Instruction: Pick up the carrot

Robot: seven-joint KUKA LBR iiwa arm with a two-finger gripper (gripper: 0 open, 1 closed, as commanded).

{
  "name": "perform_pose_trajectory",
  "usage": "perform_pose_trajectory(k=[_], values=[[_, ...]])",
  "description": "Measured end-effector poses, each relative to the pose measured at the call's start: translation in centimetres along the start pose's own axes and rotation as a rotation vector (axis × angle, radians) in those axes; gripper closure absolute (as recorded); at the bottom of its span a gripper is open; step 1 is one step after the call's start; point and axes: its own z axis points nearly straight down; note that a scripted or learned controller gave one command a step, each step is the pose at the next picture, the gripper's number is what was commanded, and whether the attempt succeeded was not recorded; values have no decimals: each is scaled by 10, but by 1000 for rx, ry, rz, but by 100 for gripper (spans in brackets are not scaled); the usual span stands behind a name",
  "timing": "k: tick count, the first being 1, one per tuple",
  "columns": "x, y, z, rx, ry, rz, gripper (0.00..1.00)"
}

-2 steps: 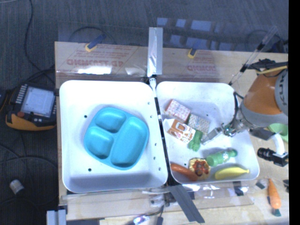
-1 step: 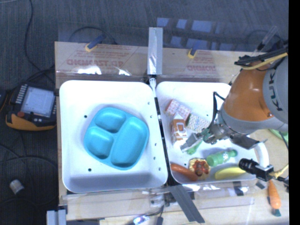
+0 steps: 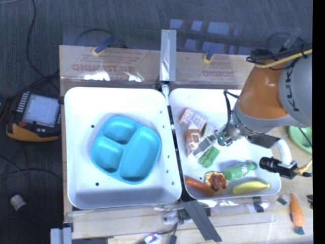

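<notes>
1. My pincer (image 3: 212,142) hangs low in the right white bin (image 3: 177,111); grip state, I cannot tell.
2. Green ridged vegetable (image 3: 208,156) lies just below it.
3. Long orange carrot (image 3: 199,186) rests by the bin's front-left corner.

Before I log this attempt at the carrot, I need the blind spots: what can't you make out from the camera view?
- Jaws state: the gripper is small and blurred, under the grey and orange arm.
- Long orange carrot: its right end is hidden by the round red and yellow toy.
- Labels on the small printed packets: too small to read.
- Green rounded item outside the right white bin: cut off by the right edge.
</notes>
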Motion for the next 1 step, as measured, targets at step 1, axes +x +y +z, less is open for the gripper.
perform_pose_trajectory(k=[1], values=[[13,-28,-22,-3,-1,-296,0]])
